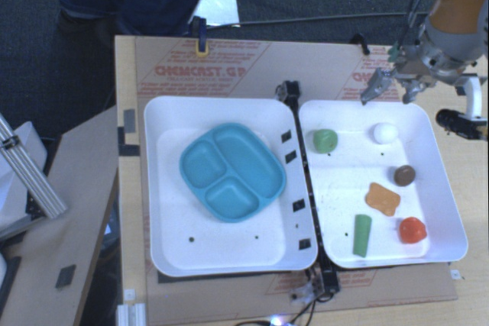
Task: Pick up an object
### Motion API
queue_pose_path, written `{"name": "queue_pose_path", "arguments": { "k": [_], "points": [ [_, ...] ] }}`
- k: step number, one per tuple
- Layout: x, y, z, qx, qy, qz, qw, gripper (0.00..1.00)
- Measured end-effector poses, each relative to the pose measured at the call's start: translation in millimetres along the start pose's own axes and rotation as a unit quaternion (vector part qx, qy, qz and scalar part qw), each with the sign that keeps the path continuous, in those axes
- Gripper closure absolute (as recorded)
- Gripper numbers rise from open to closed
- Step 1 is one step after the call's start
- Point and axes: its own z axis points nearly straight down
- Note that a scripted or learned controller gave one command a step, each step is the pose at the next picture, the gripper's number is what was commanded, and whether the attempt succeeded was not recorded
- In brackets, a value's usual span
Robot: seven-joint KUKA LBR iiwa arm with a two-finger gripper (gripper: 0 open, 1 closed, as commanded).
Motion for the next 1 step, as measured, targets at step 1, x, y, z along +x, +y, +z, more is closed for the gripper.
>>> {"name": "queue_pose_path", "arguments": {
  "k": [1],
  "points": [
    [0.4,2.0,-7.9,-0.006,-0.001,-0.001,1.0000,0.00]
  ]
}}
